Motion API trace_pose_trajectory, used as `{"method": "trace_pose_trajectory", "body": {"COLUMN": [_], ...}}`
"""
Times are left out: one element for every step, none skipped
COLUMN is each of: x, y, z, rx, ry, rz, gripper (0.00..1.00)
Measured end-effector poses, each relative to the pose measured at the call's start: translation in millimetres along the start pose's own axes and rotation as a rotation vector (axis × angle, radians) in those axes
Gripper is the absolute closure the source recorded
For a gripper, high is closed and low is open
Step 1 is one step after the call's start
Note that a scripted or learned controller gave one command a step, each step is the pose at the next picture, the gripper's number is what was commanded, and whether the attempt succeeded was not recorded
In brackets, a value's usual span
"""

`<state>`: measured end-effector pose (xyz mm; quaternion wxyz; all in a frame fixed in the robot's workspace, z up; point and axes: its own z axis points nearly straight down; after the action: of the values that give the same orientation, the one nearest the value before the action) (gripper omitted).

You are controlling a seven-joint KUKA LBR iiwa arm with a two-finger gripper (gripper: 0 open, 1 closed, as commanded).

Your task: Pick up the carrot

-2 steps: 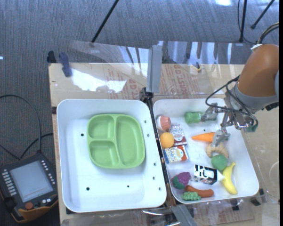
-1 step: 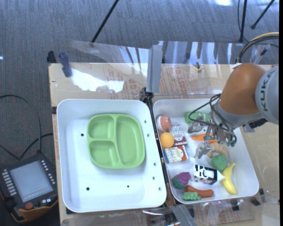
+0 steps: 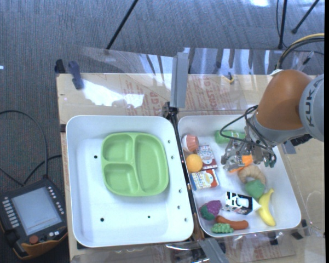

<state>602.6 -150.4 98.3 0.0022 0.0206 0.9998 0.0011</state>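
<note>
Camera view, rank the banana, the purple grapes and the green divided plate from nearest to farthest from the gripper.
From the gripper:
1. Banana, below it in the right bin's lower right corner.
2. Purple grapes, lower left in the same bin.
3. Green divided plate, far left, in the other bin.

Bright overhead light, glare on the clear panel (image 3: 115,95); soft focus, faint shadows

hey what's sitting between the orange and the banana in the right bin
In the camera view, between the orange and the banana lie a small carton and a black-and-white box.
</note>
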Motion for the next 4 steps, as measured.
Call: {"method": "trace_pose_trajectory", "body": {"x": [-14, 42, 42, 34], "y": [-36, -25, 52, -13], "z": [-143, 12, 11, -101], "rx": [0.006, -0.001, -0.002, 0.002], "ry": [-0.011, 0.006, 0.005, -0.001], "rz": [-0.172, -0.175, -0.401, -0.661], "gripper": [1.00, 1.00, 1.00, 1.00]}}
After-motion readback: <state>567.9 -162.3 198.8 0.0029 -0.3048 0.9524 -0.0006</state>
